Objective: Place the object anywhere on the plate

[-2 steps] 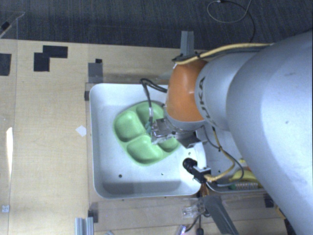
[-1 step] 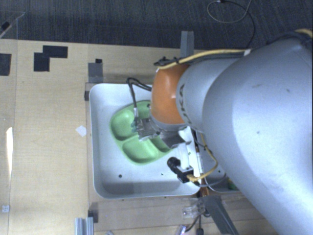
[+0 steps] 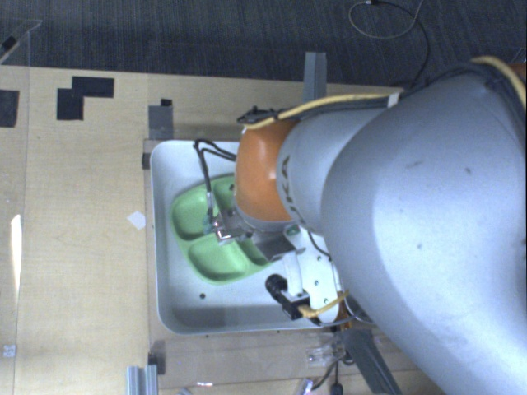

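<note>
Arm: the grey KUKA arm covers most of the right half of the camera view, its orange band hanging over the bin and its wrist pointing down toward the plate.

Bench: pale wood, with black markers near the far left edge.

Bin: a shallow white bin; its left wall and near rim are visible, and the arm hides the right part.

Plate: a light green divided plate lying in the bin's left half, with at least two compartments showing, one farther and one nearer. Its right side runs under the arm.

Gripper: a small metal piece shows just below the orange band, low over the plate around the ridge between the two compartments. Whether it is apart, together or clamped on anything cannot be told; the wrist hides it.

Object: no separate item can be made out on the plate or in the visible part of the bin. If it is carried, it is hidden beneath the wrist.

Key relation: the plate lies directly beneath and to the left of the gripper, so a release here would probably land on it, judging by the overlap.
</note>
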`<action>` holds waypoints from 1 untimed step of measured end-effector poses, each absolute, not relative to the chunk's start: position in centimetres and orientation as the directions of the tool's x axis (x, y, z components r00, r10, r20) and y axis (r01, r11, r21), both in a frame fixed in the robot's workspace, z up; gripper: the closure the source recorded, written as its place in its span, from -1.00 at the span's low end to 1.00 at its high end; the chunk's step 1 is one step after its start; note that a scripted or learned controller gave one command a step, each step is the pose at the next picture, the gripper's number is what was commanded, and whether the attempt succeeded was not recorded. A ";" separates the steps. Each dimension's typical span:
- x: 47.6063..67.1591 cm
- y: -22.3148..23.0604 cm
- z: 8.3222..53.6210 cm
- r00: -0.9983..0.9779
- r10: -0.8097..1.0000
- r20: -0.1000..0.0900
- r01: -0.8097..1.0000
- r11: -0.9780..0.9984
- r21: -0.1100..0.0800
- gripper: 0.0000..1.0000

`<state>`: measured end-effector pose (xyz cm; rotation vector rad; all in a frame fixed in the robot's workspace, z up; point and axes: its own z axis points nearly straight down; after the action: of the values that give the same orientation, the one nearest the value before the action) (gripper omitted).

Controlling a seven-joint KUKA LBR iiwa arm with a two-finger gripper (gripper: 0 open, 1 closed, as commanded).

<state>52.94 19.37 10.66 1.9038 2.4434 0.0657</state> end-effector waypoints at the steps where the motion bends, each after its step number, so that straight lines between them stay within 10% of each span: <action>1: 52.1 20.7 10.8 0.087 0.996 0.014 0.995 -0.087 0.055 1.00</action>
<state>52.06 20.68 10.78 2.2927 2.1007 0.0748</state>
